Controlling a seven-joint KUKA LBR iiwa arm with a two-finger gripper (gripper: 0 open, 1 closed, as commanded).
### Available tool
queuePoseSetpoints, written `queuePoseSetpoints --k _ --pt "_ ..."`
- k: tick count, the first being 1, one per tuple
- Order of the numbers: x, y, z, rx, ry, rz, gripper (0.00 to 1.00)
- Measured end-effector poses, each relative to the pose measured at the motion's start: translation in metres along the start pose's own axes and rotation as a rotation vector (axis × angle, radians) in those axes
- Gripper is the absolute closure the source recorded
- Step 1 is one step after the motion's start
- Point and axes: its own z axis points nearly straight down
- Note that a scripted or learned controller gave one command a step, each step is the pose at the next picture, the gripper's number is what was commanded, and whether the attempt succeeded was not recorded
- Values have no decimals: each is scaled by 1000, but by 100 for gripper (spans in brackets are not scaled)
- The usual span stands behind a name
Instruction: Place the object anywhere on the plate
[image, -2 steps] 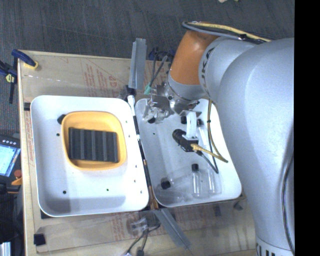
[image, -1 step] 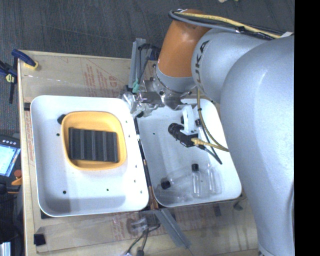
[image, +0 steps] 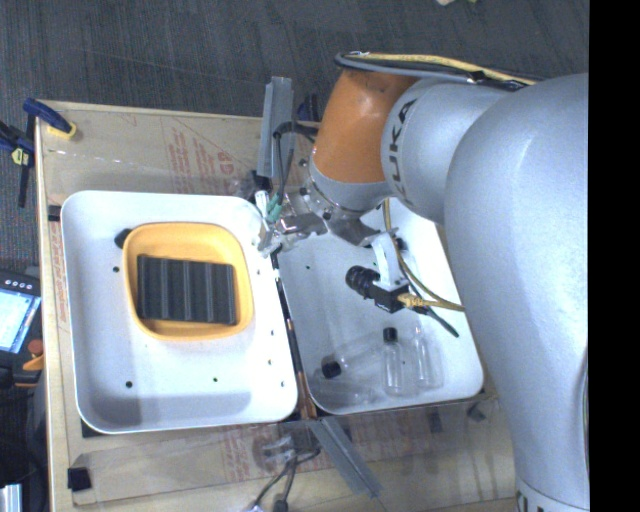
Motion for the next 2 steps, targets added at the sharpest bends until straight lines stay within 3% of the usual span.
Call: queuePoseSetpoints --k 1,2 --pt "35 34 -32 -1 -1 -111 100" --pt "35 34 -32 -2 -1 -111 0"
